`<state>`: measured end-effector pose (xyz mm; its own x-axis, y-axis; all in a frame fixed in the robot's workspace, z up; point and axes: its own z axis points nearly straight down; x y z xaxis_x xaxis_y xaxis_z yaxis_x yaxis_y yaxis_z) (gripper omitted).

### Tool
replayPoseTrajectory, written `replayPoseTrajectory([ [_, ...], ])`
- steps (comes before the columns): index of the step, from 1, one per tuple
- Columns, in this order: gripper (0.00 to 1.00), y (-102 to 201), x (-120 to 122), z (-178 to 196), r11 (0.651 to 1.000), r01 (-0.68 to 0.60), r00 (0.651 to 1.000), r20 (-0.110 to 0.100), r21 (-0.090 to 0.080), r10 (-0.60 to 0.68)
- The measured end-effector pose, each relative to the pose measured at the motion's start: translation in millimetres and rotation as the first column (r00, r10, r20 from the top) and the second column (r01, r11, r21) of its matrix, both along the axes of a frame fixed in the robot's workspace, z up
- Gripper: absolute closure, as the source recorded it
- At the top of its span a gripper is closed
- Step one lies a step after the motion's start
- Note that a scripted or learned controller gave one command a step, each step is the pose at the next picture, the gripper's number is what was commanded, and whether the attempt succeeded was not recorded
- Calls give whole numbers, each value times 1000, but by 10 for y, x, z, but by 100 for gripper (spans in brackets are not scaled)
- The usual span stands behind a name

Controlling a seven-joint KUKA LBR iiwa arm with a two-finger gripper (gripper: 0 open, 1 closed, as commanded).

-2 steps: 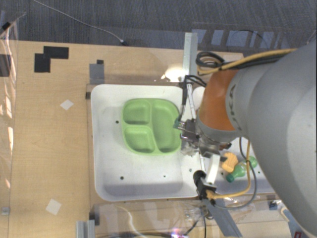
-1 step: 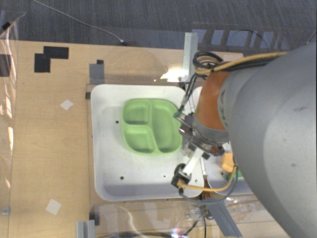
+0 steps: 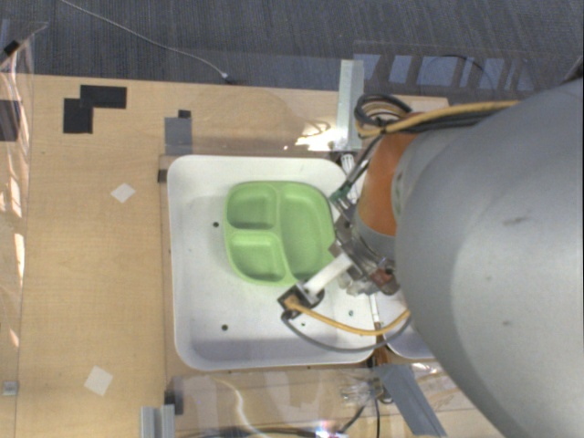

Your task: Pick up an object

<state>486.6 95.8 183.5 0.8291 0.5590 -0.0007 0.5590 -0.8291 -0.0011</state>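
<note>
Cannot tell whether pincer open or closed, low beside green divided plate in white bin.

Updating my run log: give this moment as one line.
green divided plate: flat in left white bin | arm: above plate's right edge | grasp: cannot tell

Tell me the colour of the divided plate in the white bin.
The three-compartment plastic plate is plain light green; the camera view shows it best.
</note>
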Motion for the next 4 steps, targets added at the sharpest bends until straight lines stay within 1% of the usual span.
replayPoseTrajectory([
  [1, 100, 558, 0, -128, 926, 378, 926, 0, 2, -378],
  [2, 100, 1440, -14, -82, 928, 372, 928, -1, 5, -372],
  [3, 100, 1391, 6, 432, 993, -116, 993, 3, 1, 116],
  [4, 100, 1389, 23, -920, 971, 239, 971, 5, 8, -239],
])
